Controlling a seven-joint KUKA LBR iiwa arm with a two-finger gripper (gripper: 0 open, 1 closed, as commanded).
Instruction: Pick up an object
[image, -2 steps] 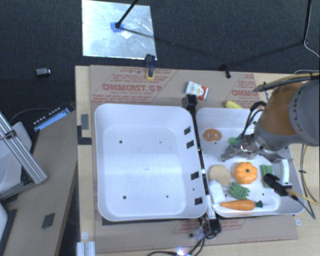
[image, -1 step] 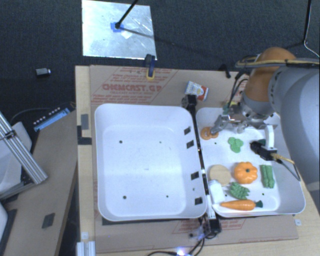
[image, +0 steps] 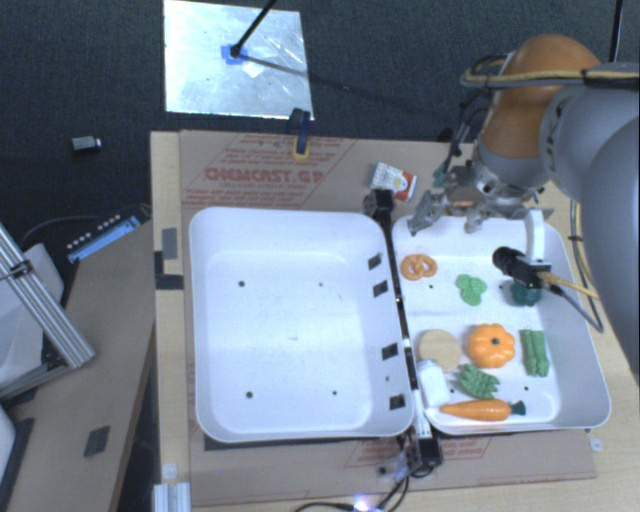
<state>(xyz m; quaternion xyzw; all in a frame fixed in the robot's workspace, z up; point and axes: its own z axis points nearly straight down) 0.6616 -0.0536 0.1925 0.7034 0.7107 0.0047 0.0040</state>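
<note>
Orange pumpkin (image: 491, 345) sits at five o'clock from the hand (image: 452, 212), whose grip I cannot tell; crowded neighbours could spoil a grasp.

Even overhead light, slightly soft focus, blown-out whites

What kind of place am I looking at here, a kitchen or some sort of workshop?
Most likely a robotics lab test bench, not a kitchen. A grey robot arm reaches over two white bins set on cardboard, and the food, such as the pumpkin and carrot, looks like plastic toys.
</note>
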